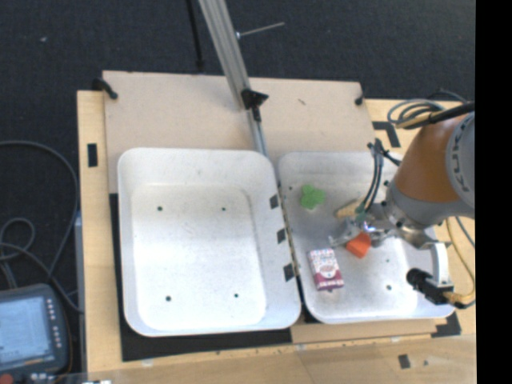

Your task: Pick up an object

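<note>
My arm reaches in from the right of the camera view, its orange band (428,162) sitting over the right bin (320,170). My end effector (358,232) is low inside that bin, near its middle, pointing toward the left. Whether it is apart or together I cannot tell from this slanted view; the metal parts at the tip blur into one another.

3 loose things lie in the right bin. A small orange block (358,246) sits just at the tip of my end effector, touching it or very nearly so, on its lower side; I cannot see it gripped. A pale tan piece (346,210) lies just above the tip, close to the dark cables that run down my wrist. A green lump (312,198) rests farther up and to the left, apart from my end effector. Below it, near the bin's left wall, a small pink and white carton (326,269) lies flat, near the orange block but not touching it.

The left bin (132,166) stands beside the right one, their inner rims nearly meeting. Both rest on the tabletop (184,106), and a slanted aluminium rail (224,38) rises from behind the gap between the 2 bins.
</note>
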You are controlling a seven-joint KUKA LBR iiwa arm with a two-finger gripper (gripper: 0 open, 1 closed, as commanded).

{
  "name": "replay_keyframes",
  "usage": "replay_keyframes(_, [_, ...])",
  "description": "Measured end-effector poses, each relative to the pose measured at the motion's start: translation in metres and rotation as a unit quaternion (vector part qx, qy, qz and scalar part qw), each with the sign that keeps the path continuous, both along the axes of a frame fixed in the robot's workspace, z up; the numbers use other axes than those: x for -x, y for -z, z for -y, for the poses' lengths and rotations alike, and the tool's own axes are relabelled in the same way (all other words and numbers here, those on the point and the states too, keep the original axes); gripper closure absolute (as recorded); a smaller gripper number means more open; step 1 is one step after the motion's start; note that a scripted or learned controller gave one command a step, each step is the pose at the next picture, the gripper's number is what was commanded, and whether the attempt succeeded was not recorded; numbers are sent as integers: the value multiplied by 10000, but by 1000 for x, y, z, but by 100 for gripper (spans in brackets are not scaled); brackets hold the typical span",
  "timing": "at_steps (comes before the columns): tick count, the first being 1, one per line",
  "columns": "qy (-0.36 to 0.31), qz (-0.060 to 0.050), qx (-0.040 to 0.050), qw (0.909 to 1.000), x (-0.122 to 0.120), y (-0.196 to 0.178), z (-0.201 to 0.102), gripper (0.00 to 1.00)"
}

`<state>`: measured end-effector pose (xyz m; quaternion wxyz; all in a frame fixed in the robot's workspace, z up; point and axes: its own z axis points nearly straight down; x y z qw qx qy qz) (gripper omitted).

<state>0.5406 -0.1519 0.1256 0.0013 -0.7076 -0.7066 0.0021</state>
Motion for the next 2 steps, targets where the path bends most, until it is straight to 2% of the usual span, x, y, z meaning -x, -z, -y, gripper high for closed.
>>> replay_keyframes(1, [23, 77, 52, 10000, -3, 20, 6, 0])
replay_keyframes(2, [42, 130, 47, 9999, -6, 5, 6, 100])
